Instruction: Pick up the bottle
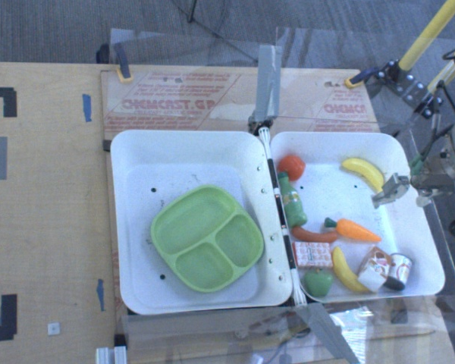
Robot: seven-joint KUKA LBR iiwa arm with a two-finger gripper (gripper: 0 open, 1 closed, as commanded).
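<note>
Nearest the camera, along the 6 o'clock side of the right bin (428,279), lie a green apple (317,281), a yellow banana (346,270) and a small red-and-white carton (378,268). A red-and-white box (312,254) lies just beyond the apple. At the bin's centre an orange carrot (354,230) rests with its green end toward 9 o'clock, beside a red elongated item (313,235). The bottle (293,205), green, lies flat against the 9 o'clock wall of the right bin, its long axis running from 6 to 12 o'clock, between the red item and a red tomato (291,165) at 11 o'clock. A second banana (364,172) lies at 1 o'clock. The hand (392,189) sits at the 3 o'clock rim of the right bin, well apart from the bottle; whether it is released or clenched cannot be told, and nothing is seen in its grasp. The left bin (136,154) carries a green divided plate (207,238). Both bins rest on the surface (45,203).
</note>
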